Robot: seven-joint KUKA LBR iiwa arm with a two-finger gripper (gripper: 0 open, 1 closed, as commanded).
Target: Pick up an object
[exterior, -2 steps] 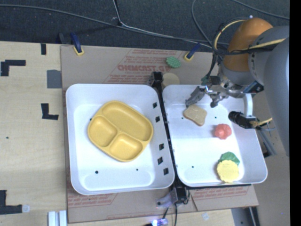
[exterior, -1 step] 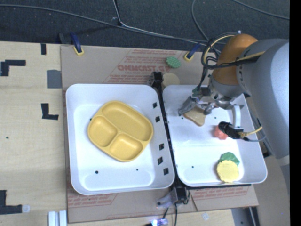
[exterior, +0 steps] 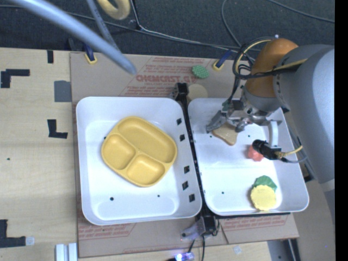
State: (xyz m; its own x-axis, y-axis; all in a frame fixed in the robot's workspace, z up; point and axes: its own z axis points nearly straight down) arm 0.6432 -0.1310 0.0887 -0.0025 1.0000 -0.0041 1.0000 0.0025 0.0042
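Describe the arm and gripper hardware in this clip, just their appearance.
The arm is a bulky, rounded grey body with an orange band above the wrist. Yellow and black cables loop beside that band, and another black cable runs lower down. The gripper is a small dark grey metal assembly.

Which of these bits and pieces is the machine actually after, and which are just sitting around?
Part of the job:
- gripper, low over the right bin
- tan wedge-shaped piece just below it
- small red piece
- yellow and green toy

Just lying about:
- yellow divided plate in the left bin
- green ridged piece on the cardboard behind the bins
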